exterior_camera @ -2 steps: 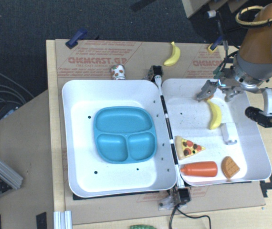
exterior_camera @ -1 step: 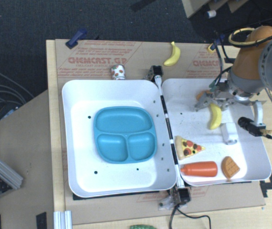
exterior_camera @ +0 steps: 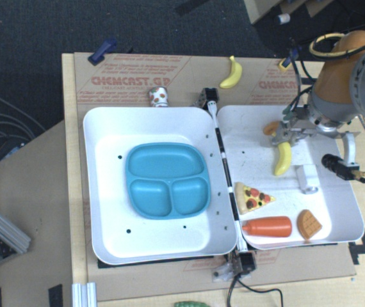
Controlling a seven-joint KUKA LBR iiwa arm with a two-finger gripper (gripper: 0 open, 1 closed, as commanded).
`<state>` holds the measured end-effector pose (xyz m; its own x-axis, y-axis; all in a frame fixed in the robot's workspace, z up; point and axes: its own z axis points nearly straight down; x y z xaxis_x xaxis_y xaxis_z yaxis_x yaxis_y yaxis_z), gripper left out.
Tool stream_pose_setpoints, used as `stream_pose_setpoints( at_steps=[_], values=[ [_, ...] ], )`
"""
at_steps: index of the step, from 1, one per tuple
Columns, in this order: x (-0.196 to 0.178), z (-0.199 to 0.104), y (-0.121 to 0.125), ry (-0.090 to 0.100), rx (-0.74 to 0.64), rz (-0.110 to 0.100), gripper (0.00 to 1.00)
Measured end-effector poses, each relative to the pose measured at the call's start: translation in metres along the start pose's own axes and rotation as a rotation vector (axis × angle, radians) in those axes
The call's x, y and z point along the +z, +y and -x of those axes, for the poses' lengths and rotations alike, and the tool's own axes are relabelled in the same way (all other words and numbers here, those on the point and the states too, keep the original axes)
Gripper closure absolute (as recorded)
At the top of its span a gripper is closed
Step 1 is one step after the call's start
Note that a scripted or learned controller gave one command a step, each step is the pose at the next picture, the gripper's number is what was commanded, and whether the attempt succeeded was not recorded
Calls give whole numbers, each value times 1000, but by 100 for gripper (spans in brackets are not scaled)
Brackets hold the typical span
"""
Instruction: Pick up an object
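Over the right bin (exterior_camera: pixel 336 226), the claw (exterior_camera: pixel 289 135) is seen lowered from the grey arm (exterior_camera: pixel 336 85) that reaches in from the right. A yellow banana (exterior_camera: pixel 283 159) is found directly beneath it, upper end at the fingertips, body hanging down toward the bin floor. Whether the banana is actually gripped cannot be told, and the state of the claw cannot be told either, since its tips are hidden by its own body. A small brown item (exterior_camera: pixel 271 129) is seen just left of the claw, partly covered.

Near the bin's front, a pizza slice (exterior_camera: pixel 253 199) is laid beside the divider, a red sausage (exterior_camera: pixel 267 226) lies below it, and a brown cracker (exterior_camera: pixel 309 224) sits just right of the sausage. A grey metal piece (exterior_camera: pixel 306 179) rests between the banana and the cracker.

A blue divided plate (exterior_camera: pixel 167 179) is held in the left bin (exterior_camera: pixel 105 171). On the tabletop (exterior_camera: pixel 189 75) behind the bins, a second banana (exterior_camera: pixel 232 74), a small spotted item (exterior_camera: pixel 159 96) and a blue clip (exterior_camera: pixel 102 52) are placed well apart.
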<state>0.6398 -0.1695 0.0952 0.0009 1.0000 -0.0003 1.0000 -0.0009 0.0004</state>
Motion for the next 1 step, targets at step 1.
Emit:
stream_pose_setpoints(
  at_steps=[1],
  values=[
    [-131,-67,-48,1,-2,1,100]
  ],
)
